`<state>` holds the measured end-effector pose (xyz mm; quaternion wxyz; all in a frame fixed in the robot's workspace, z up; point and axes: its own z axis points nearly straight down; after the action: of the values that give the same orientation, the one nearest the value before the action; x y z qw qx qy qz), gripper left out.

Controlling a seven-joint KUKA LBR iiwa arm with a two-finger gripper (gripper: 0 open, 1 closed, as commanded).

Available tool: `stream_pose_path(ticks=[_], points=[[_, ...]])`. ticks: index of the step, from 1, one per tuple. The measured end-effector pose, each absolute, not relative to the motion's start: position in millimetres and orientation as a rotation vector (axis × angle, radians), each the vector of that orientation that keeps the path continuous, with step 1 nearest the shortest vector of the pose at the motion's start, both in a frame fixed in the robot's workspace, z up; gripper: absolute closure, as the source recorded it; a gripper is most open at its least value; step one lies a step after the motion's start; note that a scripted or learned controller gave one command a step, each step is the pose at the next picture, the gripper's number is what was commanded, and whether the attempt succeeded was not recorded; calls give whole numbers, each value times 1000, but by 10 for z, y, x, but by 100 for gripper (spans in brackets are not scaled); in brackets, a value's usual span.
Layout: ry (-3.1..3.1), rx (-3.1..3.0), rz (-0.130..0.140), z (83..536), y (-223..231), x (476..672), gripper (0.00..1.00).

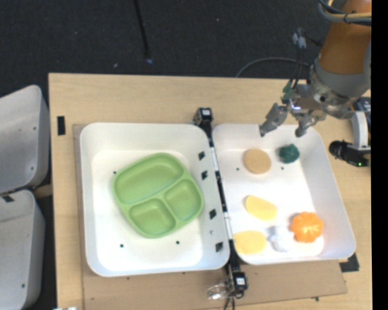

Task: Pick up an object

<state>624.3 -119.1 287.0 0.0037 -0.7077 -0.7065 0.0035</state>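
Note:
The right bin (333, 192) holds a tan round piece (257, 161), a dark green lump (288, 152), a yellow oval piece (260, 206), another yellow piece (249, 241), a small white piece (280, 239) and an orange fruit-like piece (306, 227). My gripper (284, 125) hangs open above the bin's far edge, its two grey fingers spread with nothing between them. The green lump lies just below the right finger, the tan piece below the left one.
The left bin (97, 250) holds a green three-compartment tray (158, 194). A black clip (203, 115) sits at the far end of the divider between the bins. Cables trail behind the arm at the back right.

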Motion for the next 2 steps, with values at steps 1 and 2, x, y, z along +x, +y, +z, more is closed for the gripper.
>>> stream_pose_path(ticks=[1,2], points=[[-2222,-2223,-1,2936,-1190,6261,0],[-2219,-2222,5,2484,-1163,6197,0]])
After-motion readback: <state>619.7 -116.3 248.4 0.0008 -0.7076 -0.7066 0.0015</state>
